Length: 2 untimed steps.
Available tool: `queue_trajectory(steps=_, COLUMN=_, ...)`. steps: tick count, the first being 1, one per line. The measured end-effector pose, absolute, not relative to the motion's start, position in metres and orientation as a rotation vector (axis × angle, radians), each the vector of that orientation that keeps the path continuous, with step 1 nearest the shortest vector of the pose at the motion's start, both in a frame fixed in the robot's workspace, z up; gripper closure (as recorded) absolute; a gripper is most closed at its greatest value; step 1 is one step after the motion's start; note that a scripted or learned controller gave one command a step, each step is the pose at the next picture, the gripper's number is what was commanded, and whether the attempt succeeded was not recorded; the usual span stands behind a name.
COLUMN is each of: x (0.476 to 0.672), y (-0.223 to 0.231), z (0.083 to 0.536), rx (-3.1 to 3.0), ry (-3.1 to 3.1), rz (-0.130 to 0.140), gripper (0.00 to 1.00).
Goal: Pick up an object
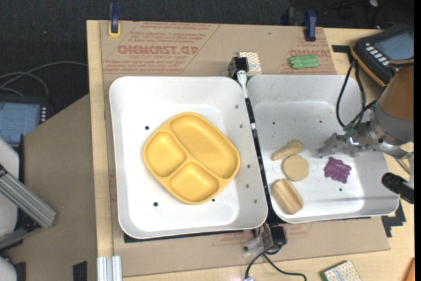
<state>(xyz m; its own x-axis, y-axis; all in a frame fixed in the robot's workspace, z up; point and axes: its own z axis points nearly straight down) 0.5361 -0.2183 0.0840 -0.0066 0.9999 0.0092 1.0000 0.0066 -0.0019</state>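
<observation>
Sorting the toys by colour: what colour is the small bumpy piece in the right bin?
Purple; the bumpy piece shows clearly in the camera view.

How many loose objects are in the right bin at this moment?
4: a tan piece, a round tan piece, a tan block near the front rim, and a purple piece by the gripper. The arm may hide others.

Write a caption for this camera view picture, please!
Robot hand hovers over purple toy in right bin; yellow tray fills left bin.

In the left bin (125, 141) a divided tray (191, 156) sits mid-frame. My gripper (335, 143) hangs in the right bin (309, 92), above three food pieces (290, 171) and a grape bunch (337, 169).
</observation>
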Motion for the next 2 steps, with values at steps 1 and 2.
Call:
queue_trajectory(steps=1, x=0.476, y=-0.205, z=0.084, rx=-2.219, ry=-2.215, rz=0.003, gripper=0.0)
queue_trajectory(steps=2, x=0.503, y=-0.22, z=0.084, rx=-2.208, ry=-2.216, rz=-0.005, gripper=0.0)
